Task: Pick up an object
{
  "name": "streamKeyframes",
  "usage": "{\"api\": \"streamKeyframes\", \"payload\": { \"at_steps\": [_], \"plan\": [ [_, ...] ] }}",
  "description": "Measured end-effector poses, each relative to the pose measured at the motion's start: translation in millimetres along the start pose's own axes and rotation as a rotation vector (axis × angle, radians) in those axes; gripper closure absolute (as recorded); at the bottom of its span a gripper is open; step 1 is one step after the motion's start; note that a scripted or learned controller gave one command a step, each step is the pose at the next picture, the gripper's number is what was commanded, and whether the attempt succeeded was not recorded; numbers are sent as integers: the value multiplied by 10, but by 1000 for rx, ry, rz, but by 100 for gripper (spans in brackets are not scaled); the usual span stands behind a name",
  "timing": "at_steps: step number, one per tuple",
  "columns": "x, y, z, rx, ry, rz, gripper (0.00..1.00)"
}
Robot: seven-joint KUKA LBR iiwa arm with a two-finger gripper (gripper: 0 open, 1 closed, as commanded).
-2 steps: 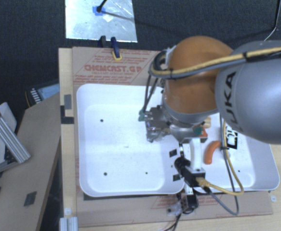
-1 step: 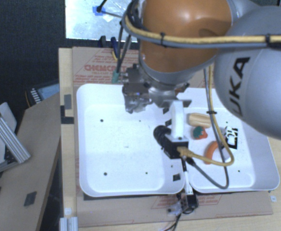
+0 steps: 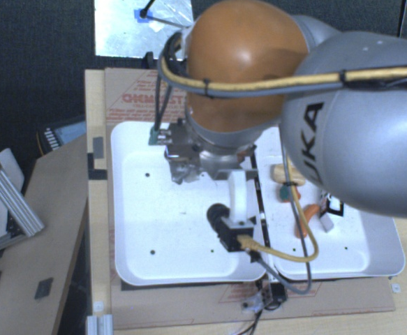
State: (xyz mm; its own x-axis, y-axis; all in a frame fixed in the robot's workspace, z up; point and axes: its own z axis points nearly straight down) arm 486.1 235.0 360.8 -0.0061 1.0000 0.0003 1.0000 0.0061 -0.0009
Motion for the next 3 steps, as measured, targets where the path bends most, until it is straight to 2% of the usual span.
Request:
{"api": "streamKeyframes", "payload": {
  "at_steps": [1, 2, 3],
  "plan": [
    [-11, 92, 515, 2, -2, 6, 100],
    [-536, -6, 1289, 6, -4, 11, 100],
    [-328, 14, -152, -15, 7, 0, 100]
  ]
}}
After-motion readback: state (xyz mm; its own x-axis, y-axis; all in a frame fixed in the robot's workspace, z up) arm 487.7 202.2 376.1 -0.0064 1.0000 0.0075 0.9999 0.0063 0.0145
